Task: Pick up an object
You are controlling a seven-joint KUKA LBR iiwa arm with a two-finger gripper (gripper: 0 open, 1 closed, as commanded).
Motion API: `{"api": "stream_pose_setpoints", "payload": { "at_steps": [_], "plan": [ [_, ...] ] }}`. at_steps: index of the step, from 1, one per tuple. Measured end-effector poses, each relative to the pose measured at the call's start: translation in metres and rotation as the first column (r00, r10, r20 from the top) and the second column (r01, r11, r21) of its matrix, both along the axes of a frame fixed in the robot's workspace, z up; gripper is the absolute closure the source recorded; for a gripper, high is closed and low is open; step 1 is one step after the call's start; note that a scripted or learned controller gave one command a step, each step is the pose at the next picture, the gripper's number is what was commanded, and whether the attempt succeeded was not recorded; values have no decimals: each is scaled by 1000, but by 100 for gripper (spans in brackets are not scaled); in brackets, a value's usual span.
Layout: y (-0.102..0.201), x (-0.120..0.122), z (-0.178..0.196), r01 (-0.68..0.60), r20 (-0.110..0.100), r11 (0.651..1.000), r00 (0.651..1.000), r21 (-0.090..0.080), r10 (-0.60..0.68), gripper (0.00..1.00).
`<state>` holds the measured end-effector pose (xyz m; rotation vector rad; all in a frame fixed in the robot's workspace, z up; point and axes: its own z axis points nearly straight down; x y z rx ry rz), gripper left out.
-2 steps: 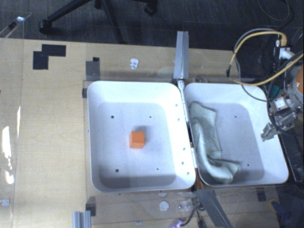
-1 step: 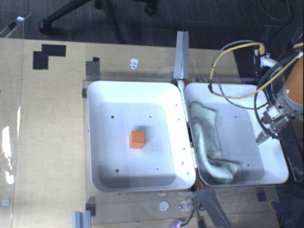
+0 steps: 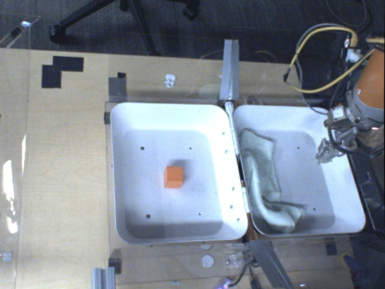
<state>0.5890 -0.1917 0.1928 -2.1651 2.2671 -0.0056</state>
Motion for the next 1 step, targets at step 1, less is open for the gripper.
{"api": "stream_pose_setpoints", "payload": {
  "at_steps": [1],
  "plan": [
    [-13,-15,17,-228,-3,974,974,0,228,100]
  ]
}}
